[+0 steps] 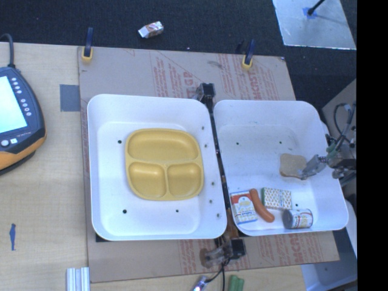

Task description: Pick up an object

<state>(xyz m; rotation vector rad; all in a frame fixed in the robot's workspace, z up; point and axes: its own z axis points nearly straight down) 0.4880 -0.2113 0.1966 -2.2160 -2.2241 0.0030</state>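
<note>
My gripper (311,166) reaches into the right bin (260,117) from its right rim, low over the bin floor. Its tip lies against the right edge of a flat tan piece (291,164) in the bin's right middle. Along the bin's front lie a small red and white box (243,207), an orange sausage-shaped item (262,206), a green patterned packet (276,197) and a small can (297,218) on its side. These front items are apart from the gripper.
The left bin (109,117) holds a yellow divided plate (163,163). A teach pendant (17,120) rests on the bench at far left. Clamps (247,54) hold the cardboard sheet at the back.
</note>
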